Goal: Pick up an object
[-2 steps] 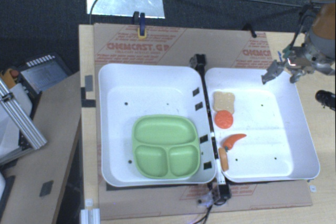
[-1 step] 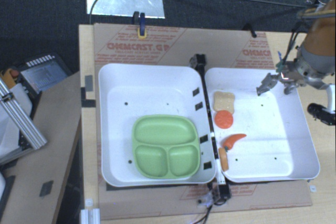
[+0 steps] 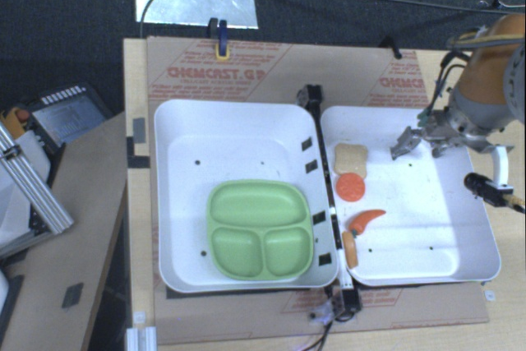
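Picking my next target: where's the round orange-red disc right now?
In the camera view, the orange-red disc lies in the right bin, near its left wall, just below the tan bread slice and above the orange chili pepper.

A pale tan slice (image 3: 351,157) lies flat near the right bin's (image 3: 468,210) left wall, a round red-orange disc (image 3: 351,187) touching its near edge. Below them sit a curved orange-red pepper (image 3: 366,219) and, just beside it against the wall, a small orange stick (image 3: 350,248).

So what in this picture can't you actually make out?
- Gripper: too small and blurred in the camera view to tell how its jaws stand.
- Arm: cut off by the right edge.
- Hot dog: partly tucked against the divider of the right bin.
- Grey device: blurred, screen unreadable.
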You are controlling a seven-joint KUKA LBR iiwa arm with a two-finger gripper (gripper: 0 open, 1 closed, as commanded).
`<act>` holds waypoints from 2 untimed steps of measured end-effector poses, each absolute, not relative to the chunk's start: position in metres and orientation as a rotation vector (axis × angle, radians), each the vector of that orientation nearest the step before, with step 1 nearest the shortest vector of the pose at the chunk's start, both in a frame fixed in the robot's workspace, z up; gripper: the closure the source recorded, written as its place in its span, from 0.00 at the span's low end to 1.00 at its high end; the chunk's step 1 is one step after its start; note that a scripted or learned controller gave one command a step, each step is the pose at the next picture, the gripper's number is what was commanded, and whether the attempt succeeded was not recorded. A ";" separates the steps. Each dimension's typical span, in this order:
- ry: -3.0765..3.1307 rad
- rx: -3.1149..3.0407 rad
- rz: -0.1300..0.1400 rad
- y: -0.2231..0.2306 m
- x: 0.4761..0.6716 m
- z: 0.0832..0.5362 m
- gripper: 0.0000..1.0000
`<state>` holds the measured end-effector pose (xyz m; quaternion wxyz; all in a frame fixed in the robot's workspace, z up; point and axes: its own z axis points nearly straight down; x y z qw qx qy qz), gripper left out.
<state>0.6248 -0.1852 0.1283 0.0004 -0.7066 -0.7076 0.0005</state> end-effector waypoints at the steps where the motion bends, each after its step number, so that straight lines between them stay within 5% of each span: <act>1: -2.222 -2.218 0.002 -0.185 0.625 0.082 0.00; 2: -2.228 -2.223 -0.004 -0.185 0.627 0.097 1.00</act>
